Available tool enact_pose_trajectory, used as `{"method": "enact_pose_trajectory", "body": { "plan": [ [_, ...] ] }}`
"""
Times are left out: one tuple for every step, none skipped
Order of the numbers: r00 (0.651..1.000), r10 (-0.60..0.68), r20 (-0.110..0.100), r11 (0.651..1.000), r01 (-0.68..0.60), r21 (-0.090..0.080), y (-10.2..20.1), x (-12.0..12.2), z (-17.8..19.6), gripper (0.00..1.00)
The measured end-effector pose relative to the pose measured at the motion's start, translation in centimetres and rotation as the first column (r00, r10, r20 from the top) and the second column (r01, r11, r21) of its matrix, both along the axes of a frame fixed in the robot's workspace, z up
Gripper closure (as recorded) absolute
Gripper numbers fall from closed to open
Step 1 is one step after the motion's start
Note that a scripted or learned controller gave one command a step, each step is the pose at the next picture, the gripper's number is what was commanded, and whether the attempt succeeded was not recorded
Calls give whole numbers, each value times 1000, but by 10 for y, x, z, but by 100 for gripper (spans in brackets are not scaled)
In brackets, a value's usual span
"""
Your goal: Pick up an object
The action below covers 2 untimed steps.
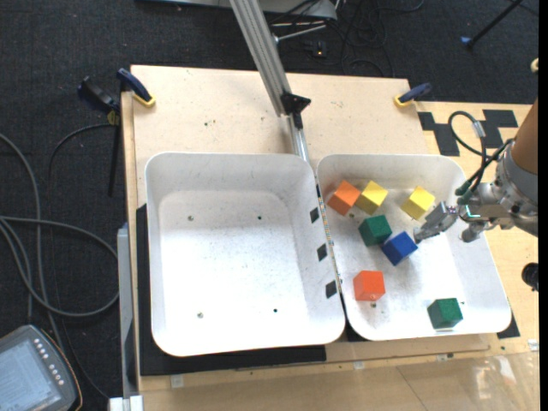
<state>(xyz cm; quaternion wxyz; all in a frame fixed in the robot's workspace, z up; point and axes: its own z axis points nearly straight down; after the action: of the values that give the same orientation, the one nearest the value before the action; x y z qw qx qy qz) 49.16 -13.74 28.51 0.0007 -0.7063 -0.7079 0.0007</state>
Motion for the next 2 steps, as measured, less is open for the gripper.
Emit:
{"method": "enact_pose_trajectory", "body": {
  "plan": [
    [1000,-2,3,1000,2,-1,0,0,1,0],
    [1000,-4,-4,1000,4,1,-6,5,-59,0]
  ]
}}
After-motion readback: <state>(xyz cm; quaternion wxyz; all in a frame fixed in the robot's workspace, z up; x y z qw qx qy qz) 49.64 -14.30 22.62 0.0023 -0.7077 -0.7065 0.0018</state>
